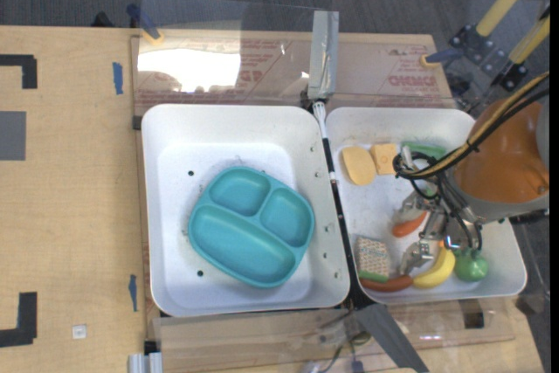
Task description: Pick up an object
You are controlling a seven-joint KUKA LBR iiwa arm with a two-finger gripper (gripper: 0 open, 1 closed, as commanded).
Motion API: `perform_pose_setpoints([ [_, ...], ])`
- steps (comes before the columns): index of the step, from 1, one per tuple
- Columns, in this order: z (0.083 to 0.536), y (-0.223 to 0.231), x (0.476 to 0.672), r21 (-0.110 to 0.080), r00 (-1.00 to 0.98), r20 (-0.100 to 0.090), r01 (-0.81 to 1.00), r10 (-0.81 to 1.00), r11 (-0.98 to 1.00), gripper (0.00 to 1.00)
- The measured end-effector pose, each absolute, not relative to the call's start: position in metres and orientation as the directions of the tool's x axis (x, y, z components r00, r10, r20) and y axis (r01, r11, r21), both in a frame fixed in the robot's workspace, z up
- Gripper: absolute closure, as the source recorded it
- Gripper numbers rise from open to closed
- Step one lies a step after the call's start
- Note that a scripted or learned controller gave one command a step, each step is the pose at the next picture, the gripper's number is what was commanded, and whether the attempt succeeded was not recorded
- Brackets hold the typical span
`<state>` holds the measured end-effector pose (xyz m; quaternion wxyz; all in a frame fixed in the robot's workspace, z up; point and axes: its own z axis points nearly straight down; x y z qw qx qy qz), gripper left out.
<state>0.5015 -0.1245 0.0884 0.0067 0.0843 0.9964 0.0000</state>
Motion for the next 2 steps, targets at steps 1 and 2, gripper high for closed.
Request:
perform_pose_setpoints([
  [1,0.098,-0.124,0.505,0.0,-0.986,-0.021,0.166,0.166,0.986,1.0],
  [2,0.23,-0.072,0.582,0.003,-0.99,-0.014,0.141,0.141,0.99,1.0],
])
